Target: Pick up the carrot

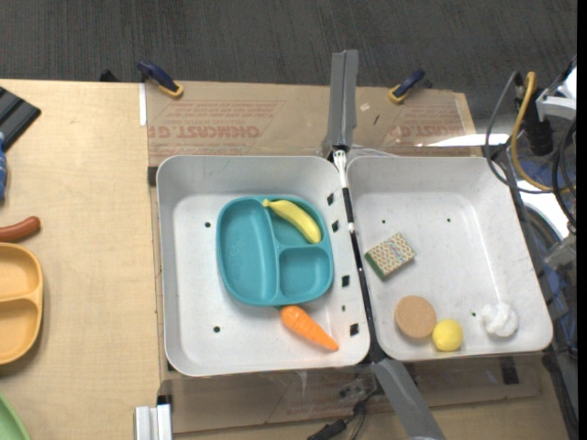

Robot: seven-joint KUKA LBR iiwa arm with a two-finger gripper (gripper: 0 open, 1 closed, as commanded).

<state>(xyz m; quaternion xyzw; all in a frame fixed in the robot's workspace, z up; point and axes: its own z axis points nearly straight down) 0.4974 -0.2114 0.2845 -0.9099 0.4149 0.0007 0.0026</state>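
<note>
Carrot [308, 328] lies in left bin [183, 337], touching teal plate [248, 255]

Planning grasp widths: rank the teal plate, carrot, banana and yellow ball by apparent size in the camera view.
1. teal plate, by far the largest
2. carrot and banana, too alike in length to rank
3. yellow ball, smallest

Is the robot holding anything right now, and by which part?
Nothing is held. The carrot lies loose on the left bin floor, just below the teal plate.
</note>
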